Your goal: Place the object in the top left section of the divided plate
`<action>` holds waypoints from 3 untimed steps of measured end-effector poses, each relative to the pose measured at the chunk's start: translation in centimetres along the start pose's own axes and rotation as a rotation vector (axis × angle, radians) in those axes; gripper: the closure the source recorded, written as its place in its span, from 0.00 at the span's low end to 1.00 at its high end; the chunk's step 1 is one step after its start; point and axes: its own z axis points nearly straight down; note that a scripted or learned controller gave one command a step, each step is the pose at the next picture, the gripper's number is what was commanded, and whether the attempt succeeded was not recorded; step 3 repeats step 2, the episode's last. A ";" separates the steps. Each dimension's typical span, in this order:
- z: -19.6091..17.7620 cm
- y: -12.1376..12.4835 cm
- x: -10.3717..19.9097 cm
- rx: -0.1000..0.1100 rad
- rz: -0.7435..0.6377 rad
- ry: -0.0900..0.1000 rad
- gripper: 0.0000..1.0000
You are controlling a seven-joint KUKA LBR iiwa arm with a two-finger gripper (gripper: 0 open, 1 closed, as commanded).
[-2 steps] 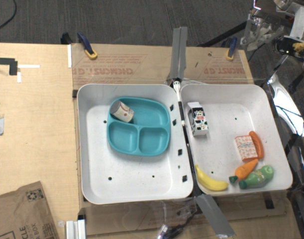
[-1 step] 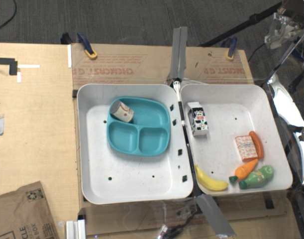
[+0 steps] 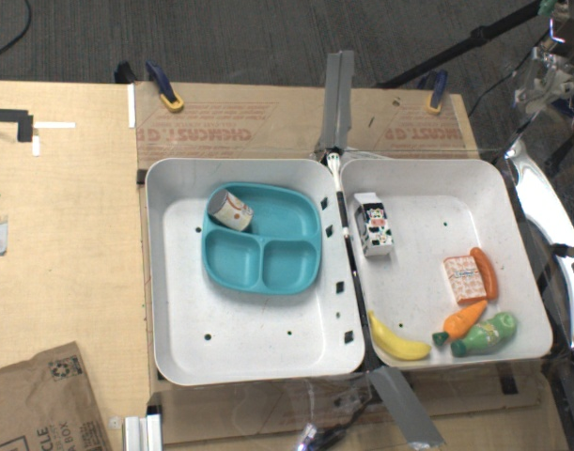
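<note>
Yellow banana [image 3: 399,344], green bottle [image 3: 485,335] and carrot [image 3: 460,319] crowded at the near edge of the right bin [image 3: 427,261]: easy wrong targets for another programmed grab. Further back, in the left bin [image 3: 240,341], small white-and-brown can [image 3: 232,211] lying on its side within the top left section of the teal divided plate [image 3: 268,269], tight against the rim; probably prone to rolling over the low divider if nudged. Farthest right, gripper [image 3: 548,69]: cannot tell whether spread or pressed together.

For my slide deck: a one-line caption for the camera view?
Cup lies in teal plate's top left section, left bin; banana and other toys in right bin.
</note>
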 end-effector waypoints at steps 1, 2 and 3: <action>-0.9 4.2 -3.8 -0.001 -0.063 0.000 1.00; -0.9 4.2 -3.8 -0.001 -0.065 0.000 0.00; -0.9 4.2 -3.8 -0.001 -0.065 0.000 0.00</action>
